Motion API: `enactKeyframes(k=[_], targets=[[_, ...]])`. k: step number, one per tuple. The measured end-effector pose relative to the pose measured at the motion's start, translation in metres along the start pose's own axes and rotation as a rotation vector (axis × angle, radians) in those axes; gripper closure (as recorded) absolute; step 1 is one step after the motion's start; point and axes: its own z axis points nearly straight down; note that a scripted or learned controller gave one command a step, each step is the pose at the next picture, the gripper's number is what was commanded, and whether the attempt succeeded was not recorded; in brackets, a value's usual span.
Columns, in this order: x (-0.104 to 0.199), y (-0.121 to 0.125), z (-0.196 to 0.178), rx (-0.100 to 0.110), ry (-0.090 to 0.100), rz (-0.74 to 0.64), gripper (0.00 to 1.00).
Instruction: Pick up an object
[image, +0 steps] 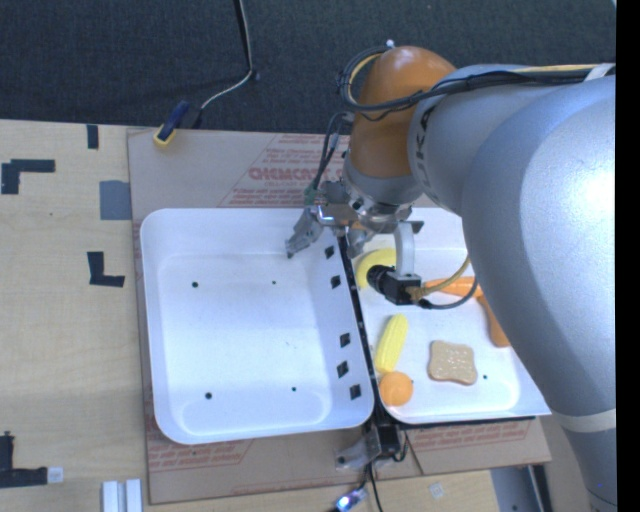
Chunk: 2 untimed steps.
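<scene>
On the far left, the desk shows bare tan board with a few dark tape marks. A sheet of cardboard with red printing lies on it, and at its upper left corner sits a small blue and yellow clip on the end of a thin cable that runs off toward the top.

The left bin rests on the cardboard, a shallow white tray with a few small dark dots on its floor. Its right wall meets the right bin along a dark seam marked with black squares.

Above that seam hangs the arm, grey and bulky, with its orange band at the wrist. The pincer hovers over the upper end of the divide, one grey finger slanting out over the left bin's top right corner and the other standing over the right bin; the two are spread apart with nothing between them.

The right bin holds the objects. A yellow banana-like piece lies just under the pincer, partly hidden by a black part of the tool. Below it lies a yellow corn cob, and below that an orange ball near the bin's lower left corner. Right of the corn sits a tan slice of toast. An orange carrot-like piece lies further up, and another orange piece is partly covered by the arm.
</scene>
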Motion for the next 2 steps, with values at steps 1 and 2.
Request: enactKeyframes(k=[1,2], targets=[[0.0476,0.0373,0.0041,-0.008,0.001,-0.003,0.00],[0.0444,0.0359,-0.0017,0.000,-0.003,-0.001,1.00]])
